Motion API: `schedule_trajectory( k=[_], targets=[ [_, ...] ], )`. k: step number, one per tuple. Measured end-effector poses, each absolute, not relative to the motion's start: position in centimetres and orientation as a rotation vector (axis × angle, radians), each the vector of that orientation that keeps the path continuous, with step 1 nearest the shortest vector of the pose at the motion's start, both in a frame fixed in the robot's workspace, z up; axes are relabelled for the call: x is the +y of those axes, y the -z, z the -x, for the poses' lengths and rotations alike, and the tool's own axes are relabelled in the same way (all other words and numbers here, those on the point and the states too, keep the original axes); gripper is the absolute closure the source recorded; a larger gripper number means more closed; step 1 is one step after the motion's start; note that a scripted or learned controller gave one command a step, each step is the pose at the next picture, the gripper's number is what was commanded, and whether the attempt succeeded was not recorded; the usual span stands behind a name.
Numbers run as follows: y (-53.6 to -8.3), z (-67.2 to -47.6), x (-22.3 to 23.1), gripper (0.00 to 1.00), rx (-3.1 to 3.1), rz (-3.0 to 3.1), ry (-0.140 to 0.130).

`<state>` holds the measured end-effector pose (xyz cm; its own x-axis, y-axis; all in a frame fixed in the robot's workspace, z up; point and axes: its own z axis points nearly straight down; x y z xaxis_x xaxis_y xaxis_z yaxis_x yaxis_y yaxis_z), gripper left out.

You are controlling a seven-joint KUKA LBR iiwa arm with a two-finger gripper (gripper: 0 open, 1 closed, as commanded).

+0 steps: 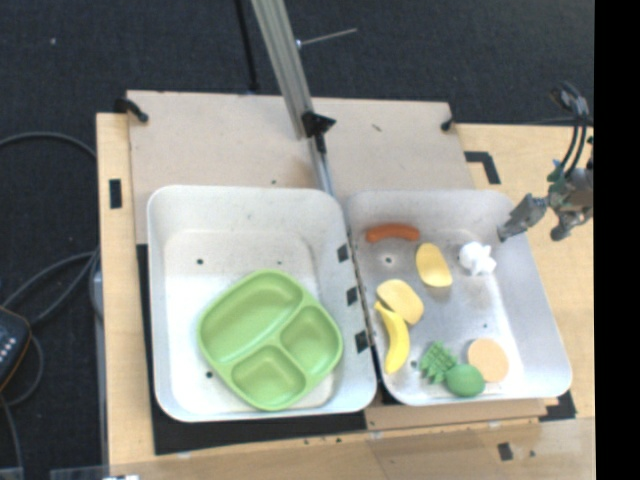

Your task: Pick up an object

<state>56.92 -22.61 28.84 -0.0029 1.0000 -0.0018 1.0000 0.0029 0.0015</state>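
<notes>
Right white bin holds all the loose candidates: orange-red sausage-shaped piece near the back-left, pale yellow oval slice just in front of it, small white knobbly piece to the right of that. Second yellow slice sits mid-left, touching the top of a yellow banana that curves toward the front wall. Front right: green spiky toy right beside a round green ball, with a flat orange disc touching the ball on its right.

Hand sits at the right bin's back-right rim, outside the object cluster, nothing between the fingers. The two grey fingers are splayed apart, so it reads as wide. Closest object is the white knobbly piece, still clearly apart from it.

Left white bin carries a light green three-compartment plastic plate at front centre. Both bins rest on the tan wooden table. Slanted aluminium strut crosses above the back edge.
</notes>
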Motion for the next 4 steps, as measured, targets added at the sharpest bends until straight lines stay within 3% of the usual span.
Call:
schedule_trajectory(
  k=[1, 2, 4],
  targets=[
    [-28.8, -56.9, -22.6, 0.00, 2.224, -2.216, 0.001],
    [-24.3, -56.2, -22.4, 0.00, 2.222, -2.222, 0.005],
    [-12.0, -56.7, -21.9, 0.00, 2.222, -2.225, 0.006]
  ],
)
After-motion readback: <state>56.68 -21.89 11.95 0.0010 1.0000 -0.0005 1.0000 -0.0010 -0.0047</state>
